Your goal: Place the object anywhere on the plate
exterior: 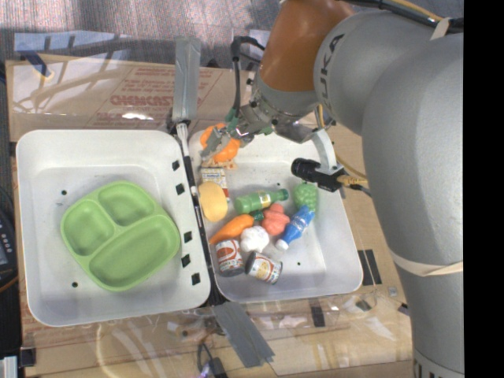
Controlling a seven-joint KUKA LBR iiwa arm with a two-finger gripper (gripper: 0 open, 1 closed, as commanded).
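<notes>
Reaching gripper (228, 136) at orange toy (223, 150), grip state unclear; green plate (120, 235), far left of it, bare—placement pending.

green three-compartment plate (120, 235) lies flat in the left bin (47, 290).

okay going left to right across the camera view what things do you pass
Green plate → yellow lemon → green bottle → blue bottle → grey arm.
</notes>
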